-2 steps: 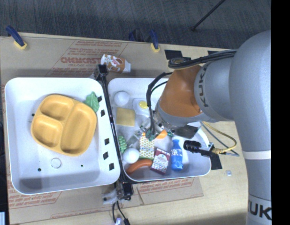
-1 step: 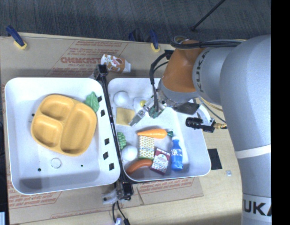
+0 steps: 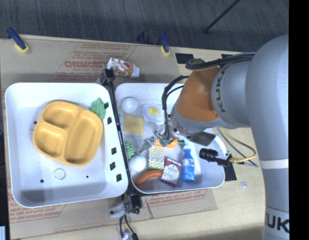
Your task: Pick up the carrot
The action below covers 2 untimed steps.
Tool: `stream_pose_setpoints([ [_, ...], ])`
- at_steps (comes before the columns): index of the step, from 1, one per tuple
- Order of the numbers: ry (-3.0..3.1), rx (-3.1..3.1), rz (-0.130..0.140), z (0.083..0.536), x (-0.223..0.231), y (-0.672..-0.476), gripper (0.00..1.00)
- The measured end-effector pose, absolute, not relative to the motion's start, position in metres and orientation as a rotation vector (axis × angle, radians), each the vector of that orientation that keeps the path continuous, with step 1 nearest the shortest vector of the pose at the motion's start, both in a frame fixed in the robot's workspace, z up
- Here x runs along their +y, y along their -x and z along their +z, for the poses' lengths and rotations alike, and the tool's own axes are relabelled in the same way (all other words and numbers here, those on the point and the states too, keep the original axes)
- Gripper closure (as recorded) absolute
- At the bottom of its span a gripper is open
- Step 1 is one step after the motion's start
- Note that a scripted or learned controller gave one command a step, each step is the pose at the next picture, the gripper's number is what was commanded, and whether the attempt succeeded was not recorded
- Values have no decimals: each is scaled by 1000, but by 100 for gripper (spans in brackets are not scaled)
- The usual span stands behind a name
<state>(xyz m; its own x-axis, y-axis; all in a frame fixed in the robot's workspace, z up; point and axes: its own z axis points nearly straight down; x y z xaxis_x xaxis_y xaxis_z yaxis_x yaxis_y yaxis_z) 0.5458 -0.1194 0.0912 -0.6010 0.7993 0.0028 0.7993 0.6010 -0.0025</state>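
Carrot: a small orange piece with a smooth look, partly hidden under the wrist, lying near the middle of the right bin, just beside the gripper.
Gripper: metallic and grey, low over the middle of the right bin; whether it is released or clenched cannot be told, and nothing can be made out in its grasp.
Arm: smooth grey casing with an orange band, covering the right bin's far right corner and right edge.
Right bin: shallow, white, glossy plastic with rounded corners.
Crowding the carrot: a patterned flat packet touches its near side; a red printed box and a blue bottle with a white cap stand toward the near edge.
Other clutter: an orange-red sausage shape at the near left corner, a white ball beside it, a pale yellow flat square by the left edge, a white round thing and a yellow one at the far edge.
Left bin: white, holding a yellow moulded tray with three rounded compartments and a green leafy piece at its far right corner.
Bench: printed brown cardboard.
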Motion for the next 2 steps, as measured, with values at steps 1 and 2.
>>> stream_pose_setpoints([
  [1, 1403, -2807, 1, 91, -120, -546, 0],
  [2, 1854, -2534, 3, 92, -124, -641, 0],
])
